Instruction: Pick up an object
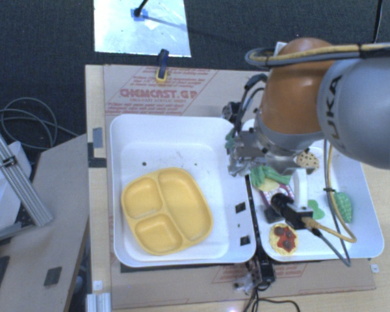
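Gripper [257, 168] low over crowded toys [268, 177] in right bin [367, 236]; grip state impossible to tell; could snag neighbours or clip bin wall.

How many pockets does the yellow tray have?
3. The yellow divided tray in the left bin has one pocket at its upper left, one long pocket along its right side, and one at the bottom.
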